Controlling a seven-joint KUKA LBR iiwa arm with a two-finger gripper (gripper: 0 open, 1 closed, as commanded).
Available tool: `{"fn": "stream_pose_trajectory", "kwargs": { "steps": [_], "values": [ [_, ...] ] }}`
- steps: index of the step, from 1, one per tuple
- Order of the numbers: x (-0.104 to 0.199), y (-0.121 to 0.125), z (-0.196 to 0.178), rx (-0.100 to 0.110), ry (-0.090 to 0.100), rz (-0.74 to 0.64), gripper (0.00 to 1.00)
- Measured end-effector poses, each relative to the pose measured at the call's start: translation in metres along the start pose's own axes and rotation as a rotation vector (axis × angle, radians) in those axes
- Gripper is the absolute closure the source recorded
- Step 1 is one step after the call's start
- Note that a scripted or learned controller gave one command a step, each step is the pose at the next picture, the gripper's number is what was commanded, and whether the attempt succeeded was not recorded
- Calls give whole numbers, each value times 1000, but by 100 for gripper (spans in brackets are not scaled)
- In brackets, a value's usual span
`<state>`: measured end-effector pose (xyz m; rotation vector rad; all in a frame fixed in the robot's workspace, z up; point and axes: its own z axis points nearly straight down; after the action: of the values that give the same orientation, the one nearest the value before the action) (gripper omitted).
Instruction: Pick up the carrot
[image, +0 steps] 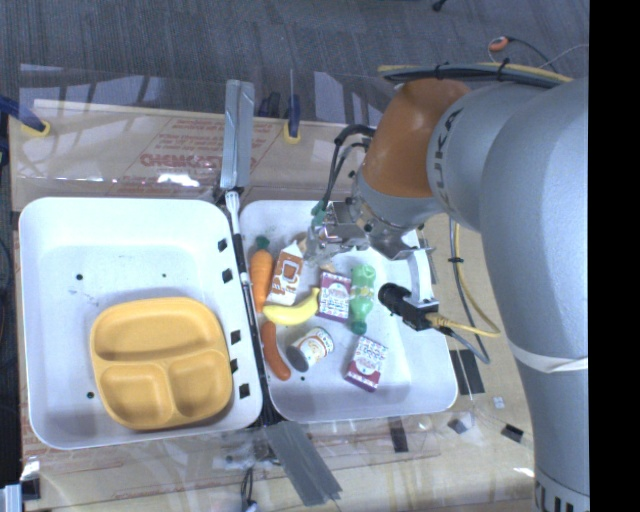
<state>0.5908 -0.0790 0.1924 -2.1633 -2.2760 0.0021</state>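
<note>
I am hanging my gripper (335, 232) over the back part of the right bin (430, 395), and by my reckoning the approach to the carrot (261, 277) is what I am working on, with the grasp not yet made. Whether my hand is open or closed I cannot tell; the wrist hides that from this angle, and nothing is visibly caught in it.

The carrot is lying against the right bin's left wall, toward the back, with its length running along that wall. It is orange and tapered, with a dark green tip at the far end. Just beside it, further into the bin, a small carton (287, 276) is standing, and a banana (291, 311) is lying near the carrot's lower end. A red sausage-like piece (273, 352) is lying on along the same wall, toward the front.

I am judging that my next move needs a shift toward that left wall and a descent straddling the carrot's width, keeping clear of wall and carton.
</note>
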Motion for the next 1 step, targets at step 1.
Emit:
{"fn": "stream_pose_trajectory", "kwargs": {
  "steps": [1],
  "values": [
    [-5, -42, 1, 2, 1, -120, 100]
  ]
}}
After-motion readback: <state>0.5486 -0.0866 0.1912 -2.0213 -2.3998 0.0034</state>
